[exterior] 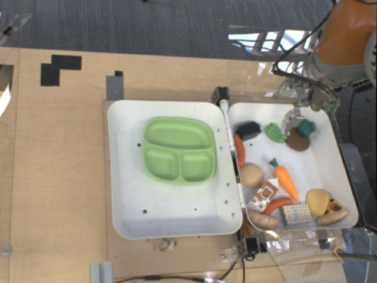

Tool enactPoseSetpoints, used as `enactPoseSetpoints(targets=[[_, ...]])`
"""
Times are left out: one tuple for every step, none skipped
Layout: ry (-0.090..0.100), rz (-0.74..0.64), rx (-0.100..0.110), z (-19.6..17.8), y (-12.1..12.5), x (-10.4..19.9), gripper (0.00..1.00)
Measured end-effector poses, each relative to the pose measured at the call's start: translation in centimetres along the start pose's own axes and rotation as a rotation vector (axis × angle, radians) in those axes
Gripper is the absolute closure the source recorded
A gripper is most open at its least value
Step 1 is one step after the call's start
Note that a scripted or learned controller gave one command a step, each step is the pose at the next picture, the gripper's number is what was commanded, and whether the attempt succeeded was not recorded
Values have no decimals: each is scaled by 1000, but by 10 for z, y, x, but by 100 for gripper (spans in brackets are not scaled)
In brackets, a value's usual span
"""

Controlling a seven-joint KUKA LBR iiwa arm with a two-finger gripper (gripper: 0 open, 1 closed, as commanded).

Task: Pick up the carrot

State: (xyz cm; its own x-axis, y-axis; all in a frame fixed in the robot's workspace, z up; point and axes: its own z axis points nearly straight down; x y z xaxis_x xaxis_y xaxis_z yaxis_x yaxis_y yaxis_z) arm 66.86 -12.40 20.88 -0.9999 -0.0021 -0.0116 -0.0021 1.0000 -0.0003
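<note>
The carrot [285,180] is orange with a green top and lies near the middle of the right bin [336,152], pointing toward the front right. My gripper [291,124] hangs over the far part of that bin, well behind the carrot, between a green leafy toy [274,132] and a brown round piece [298,141]. Nothing shows between its fingers.
The left bin [126,158] holds a green divided plate [179,149]. Around the carrot lie a black block [247,129], a red sausage [238,149], a tan ball [252,175], a small carton [264,196], a second sausage [277,205], a green-white block [296,214] and a yellow toy [321,204].
</note>
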Motion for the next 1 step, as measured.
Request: enactPoseSetpoints(targets=[[6,35,-1,55,-10,51,0]])
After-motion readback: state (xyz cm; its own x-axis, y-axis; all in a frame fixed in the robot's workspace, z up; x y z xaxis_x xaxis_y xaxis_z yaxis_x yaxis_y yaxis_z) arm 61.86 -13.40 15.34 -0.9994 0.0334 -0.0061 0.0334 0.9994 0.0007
